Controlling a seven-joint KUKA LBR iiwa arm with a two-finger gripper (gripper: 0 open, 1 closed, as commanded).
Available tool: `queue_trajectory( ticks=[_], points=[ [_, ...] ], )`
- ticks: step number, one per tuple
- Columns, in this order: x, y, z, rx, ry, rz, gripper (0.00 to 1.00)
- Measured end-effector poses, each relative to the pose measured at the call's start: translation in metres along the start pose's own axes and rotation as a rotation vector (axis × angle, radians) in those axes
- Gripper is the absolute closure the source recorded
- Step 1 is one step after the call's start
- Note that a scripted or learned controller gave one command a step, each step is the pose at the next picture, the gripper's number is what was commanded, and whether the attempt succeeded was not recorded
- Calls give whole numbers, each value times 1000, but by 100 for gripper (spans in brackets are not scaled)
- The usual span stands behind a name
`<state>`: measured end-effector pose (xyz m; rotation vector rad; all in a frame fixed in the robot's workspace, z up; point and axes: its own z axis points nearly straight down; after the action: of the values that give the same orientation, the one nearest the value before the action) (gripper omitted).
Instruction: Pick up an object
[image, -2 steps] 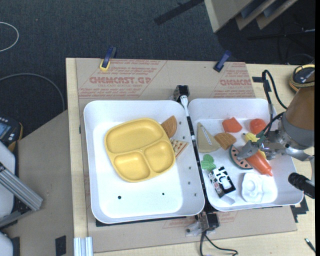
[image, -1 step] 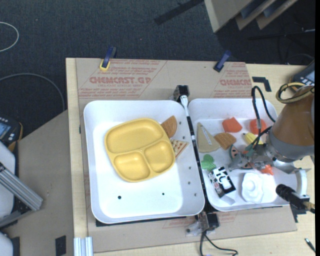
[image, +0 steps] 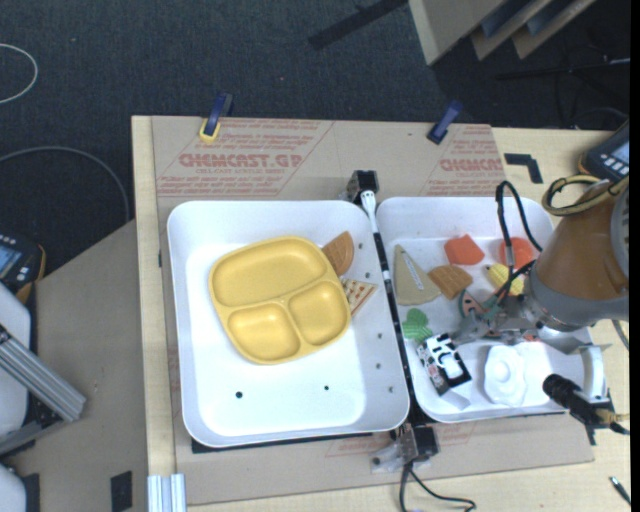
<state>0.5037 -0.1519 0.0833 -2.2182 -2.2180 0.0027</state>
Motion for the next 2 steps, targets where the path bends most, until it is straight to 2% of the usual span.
queue_trajectory(
  ticks=[1,2],
  points=[
    [0,0,-11,-3,-1,1,100],
    [-8,4,-70,-10,-5,0,100]
  ],
)
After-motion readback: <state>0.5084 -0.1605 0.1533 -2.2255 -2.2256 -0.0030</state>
